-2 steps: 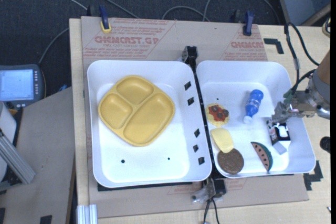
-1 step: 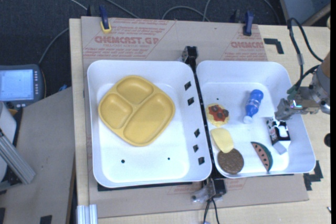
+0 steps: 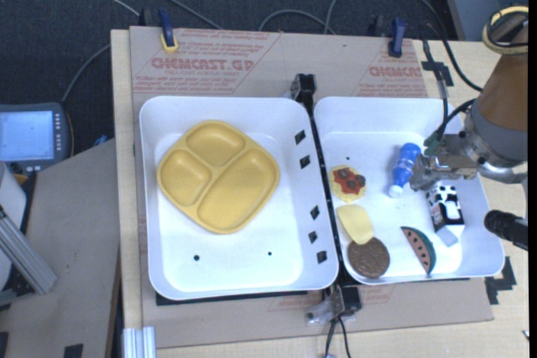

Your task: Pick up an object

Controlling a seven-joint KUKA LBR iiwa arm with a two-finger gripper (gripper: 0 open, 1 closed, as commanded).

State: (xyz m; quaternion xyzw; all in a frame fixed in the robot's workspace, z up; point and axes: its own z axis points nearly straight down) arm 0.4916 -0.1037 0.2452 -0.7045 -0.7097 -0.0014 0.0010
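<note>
The right bin (image 3: 377, 117) holds several small things. A blue bottle (image 3: 405, 165) with a white cap lies right of centre. To its left, near the divider, sits a red and yellow toy food piece (image 3: 347, 181). In front of that are a pale yellow slice (image 3: 355, 222) and a round brown cookie (image 3: 368, 257). A watermelon slice (image 3: 419, 248) lies near the front rim, and a black and white block (image 3: 445, 207) lies at the right. My gripper (image 3: 435, 166) hangs low over the bin, just right of the bottle and above the block.
A yellow divided plate (image 3: 218, 176) fills the middle of the left bin (image 3: 168, 264). A black divider with clips (image 3: 312, 180) runs between the bins. The orange and grey arm (image 3: 508, 109) reaches in over the right rim. Blue clamps (image 3: 168, 33) hold the board at the back.
</note>
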